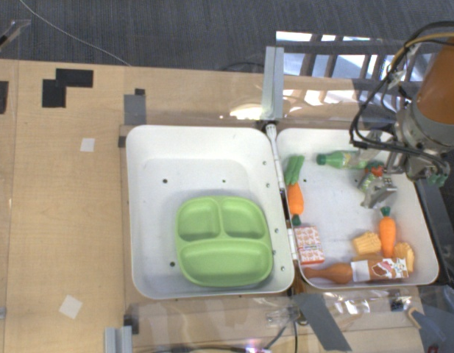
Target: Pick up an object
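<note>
Gripper hung over the right bin, in its upper right part, arm entering from 3 o'clock. Its two grey fingers pointed down, a narrow gap between them, nothing seen in the gap; how far apart they stood was hard to judge at this slant.

Nearest thing: small carrot, just beside the fingertips at 5 o'clock, green top toward the gripper, not touching as far as could be seen. Green bottle lay on its side at 10 o'clock from the gripper, its right end hidden behind the wrist and cables. A small red-and-green item sat just left of the fingers, too blurred to name.

Farther off at 6 o'clock: yellow block, a rounded orange piece, a printed carton against the bin's near rim, a tan bottle-shaped thing beside it. At 9 o'clock, along the bin's left wall: long carrot with its green top upward, red-patterned packet below it.

Left bin held a green divided plate.

Arm's upper part was cut off by the frame's right edge.
</note>
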